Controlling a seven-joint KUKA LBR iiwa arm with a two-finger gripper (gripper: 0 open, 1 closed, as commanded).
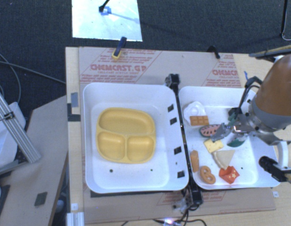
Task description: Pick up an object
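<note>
Presently the gripper (224, 131) hovered low in the right bin (265, 180); finger state could not be told. Watermelon slice (210, 130) lay just beside, at nine o'clock. A clean pick called for centring over it before closing.

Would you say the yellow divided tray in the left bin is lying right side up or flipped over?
Right side up: the yellow tray lies flat in the left bin, its three hollow compartments facing up with raised ridges between them.
</note>
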